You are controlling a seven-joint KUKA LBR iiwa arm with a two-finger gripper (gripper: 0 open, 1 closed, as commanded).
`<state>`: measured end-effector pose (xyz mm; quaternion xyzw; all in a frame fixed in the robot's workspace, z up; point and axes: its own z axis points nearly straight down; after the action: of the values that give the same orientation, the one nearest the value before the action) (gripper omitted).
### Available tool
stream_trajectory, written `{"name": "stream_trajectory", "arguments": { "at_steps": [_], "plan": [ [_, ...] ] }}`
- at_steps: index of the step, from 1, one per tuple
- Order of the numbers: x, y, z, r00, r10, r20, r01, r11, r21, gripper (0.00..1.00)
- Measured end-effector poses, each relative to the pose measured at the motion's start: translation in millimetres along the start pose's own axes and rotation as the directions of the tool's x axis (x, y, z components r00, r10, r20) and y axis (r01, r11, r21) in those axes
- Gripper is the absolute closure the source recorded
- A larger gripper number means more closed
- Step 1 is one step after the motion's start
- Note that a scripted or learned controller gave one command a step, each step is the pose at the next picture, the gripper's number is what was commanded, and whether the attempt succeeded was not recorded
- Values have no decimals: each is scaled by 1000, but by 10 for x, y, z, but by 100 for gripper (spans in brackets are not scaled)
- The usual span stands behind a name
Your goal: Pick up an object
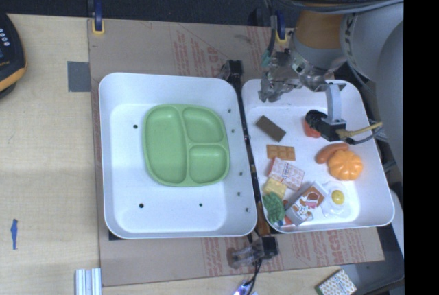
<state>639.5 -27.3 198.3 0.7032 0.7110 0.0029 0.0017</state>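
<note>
Tray, pale green moulded plastic, three compartments [186, 145], lying in left white bin [116, 211]. Brown rectangular block [270, 127] lying in right bin [384, 201], the nearest target. Gripper [276, 89] hovering at far-left corner; claw state impossible to tell. Advice: centring over block before descending.

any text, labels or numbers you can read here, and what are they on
Nothing reads clearly.
Cardboard sheet: faint red print along its edges, too blurred to read.
Small packets in the right bin: printed fronts, too small to read.
Carton beside them: picture label, illegible.
Dark device at the left edge: buttons, markings unreadable.
</note>
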Motion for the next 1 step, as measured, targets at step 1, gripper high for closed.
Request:
{"name": "stream_trajectory", "arguments": {
  "at_steps": [1],
  "plan": [
    [-46, -24, 63, 1000, 7, 2, -7, 1000, 10, 0]
  ]
}}
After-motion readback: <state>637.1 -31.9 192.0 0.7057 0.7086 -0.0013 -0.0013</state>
